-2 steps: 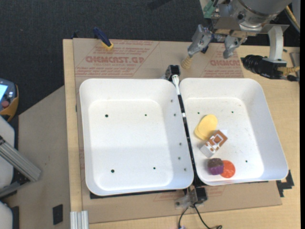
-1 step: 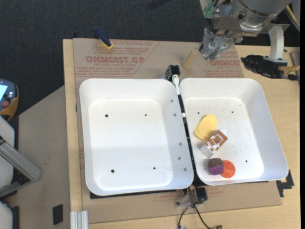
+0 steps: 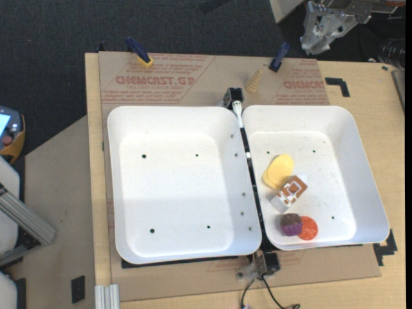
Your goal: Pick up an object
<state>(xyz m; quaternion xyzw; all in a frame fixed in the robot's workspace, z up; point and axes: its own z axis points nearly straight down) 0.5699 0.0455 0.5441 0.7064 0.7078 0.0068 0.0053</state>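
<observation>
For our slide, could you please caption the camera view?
Pincer raised beyond right bin holding yellow piece, patterned block, purple and orange items.

Red print "CHEMCAST GP" on brown board (image 3: 161, 76) under bins — repeated at right, partly hidden.

lab | clamped cardboard bench (image 3: 193, 76) | two white bins (image 3: 122, 172)

The pincer (image 3: 317, 38) hangs above the bench's far edge, well apart from the right bin (image 3: 360, 166) holding a yellow piece (image 3: 279, 169).
</observation>
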